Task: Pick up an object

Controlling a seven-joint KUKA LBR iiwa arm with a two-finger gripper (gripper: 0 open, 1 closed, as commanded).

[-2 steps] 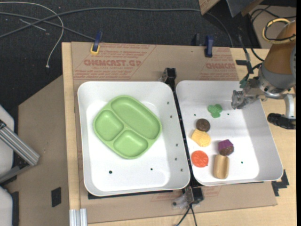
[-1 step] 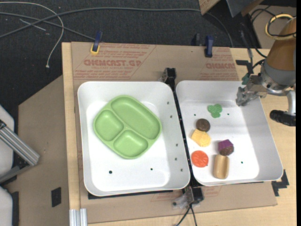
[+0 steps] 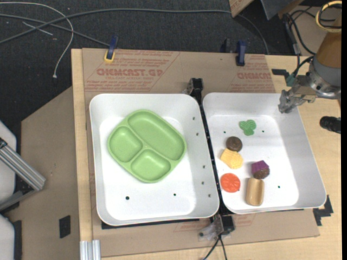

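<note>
Nearest the camera, at the right bin's (image 3: 303,161) front: orange disc (image 3: 230,182), tan cylinder (image 3: 255,192) just right of it. Behind these: yellow piece (image 3: 232,158), brown ball (image 3: 233,143), purple piece (image 3: 261,169), green piece (image 3: 248,127). Left of that bin: green divided plate (image 3: 145,145) in the left bin (image 3: 103,199). Claw (image 3: 286,103) over that bin's far right corner; opening cannot be told. Step: approach, nothing grasped. Next: choose one object, centre above, descend.

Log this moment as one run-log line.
gripper: over right bin's far right corner, holding nothing | six items lying in right bin | green divided plate: in left bin
</note>
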